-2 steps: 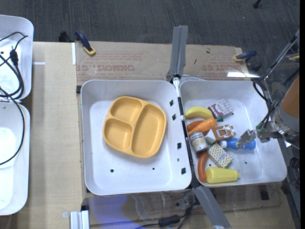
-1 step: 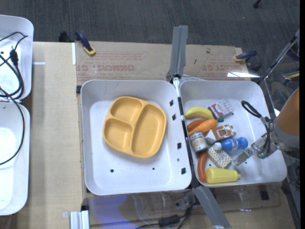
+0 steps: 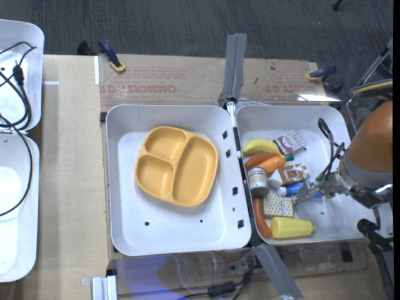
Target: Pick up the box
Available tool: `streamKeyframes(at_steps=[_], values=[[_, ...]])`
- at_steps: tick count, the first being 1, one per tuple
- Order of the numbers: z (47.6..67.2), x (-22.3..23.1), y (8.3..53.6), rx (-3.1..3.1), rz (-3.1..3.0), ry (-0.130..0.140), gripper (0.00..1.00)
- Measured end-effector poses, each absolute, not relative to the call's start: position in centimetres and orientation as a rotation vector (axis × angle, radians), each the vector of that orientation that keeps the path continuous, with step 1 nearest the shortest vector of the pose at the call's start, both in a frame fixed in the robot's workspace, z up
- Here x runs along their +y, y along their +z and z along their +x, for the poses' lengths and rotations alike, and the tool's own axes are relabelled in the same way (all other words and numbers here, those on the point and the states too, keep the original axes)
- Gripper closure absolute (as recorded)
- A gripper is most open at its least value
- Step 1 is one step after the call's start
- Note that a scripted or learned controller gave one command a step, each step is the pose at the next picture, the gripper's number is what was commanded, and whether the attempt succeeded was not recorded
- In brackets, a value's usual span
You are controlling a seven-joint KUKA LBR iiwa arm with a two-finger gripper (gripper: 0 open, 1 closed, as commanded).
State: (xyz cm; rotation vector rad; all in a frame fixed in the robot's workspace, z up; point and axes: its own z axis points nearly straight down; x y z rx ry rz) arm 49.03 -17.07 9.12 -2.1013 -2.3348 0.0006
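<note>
A small maroon and white box (image 3: 289, 142) lies tilted at the back of the right bin (image 3: 337, 220). A smaller orange printed box (image 3: 294, 172) sits in the middle of that bin. My gripper (image 3: 307, 194) reaches in from the right and is low over the bin, just right of a blue and white item (image 3: 291, 190) and below the orange box. The arm's orange band (image 3: 377, 144) is at the right edge. I see nothing held by the gripper.
Around the boxes lie a banana (image 3: 260, 147), a carrot (image 3: 265, 162), a can (image 3: 257, 182), a cracker (image 3: 277, 206), a yellow bottle (image 3: 290, 228) and a red sausage (image 3: 262, 220). The left bin (image 3: 125, 217) holds a yellow divided plate (image 3: 177, 165).
</note>
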Motion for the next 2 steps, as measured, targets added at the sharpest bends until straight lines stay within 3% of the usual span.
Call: streamKeyframes(at_steps=[1, 2], values=[[49.0, -17.1, 9.9, -2.331, -2.104, 0.003, 1.0], [47.7, -9.4, 9.1, -2.056, -2.373, 0.003, 1.0]])
